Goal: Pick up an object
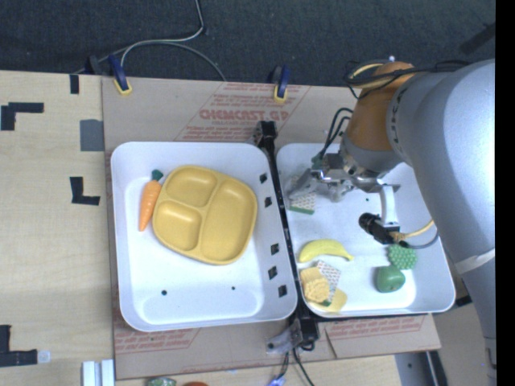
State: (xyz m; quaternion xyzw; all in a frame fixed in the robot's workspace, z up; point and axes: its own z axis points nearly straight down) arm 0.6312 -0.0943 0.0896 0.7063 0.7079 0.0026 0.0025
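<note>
Cardboard-covered bench (233, 107) with two shallow white bins side by side, left bin (133, 240) and right bin (426, 284).

A yellow banana (325, 251) lies flat in the right bin (438, 296), curving up, near the divider. Just below it sits a yellow waffle-like piece (320, 285). To the banana's right lies a green toy (391, 277), and above it a small flat green-edged piece (302, 206).
</note>
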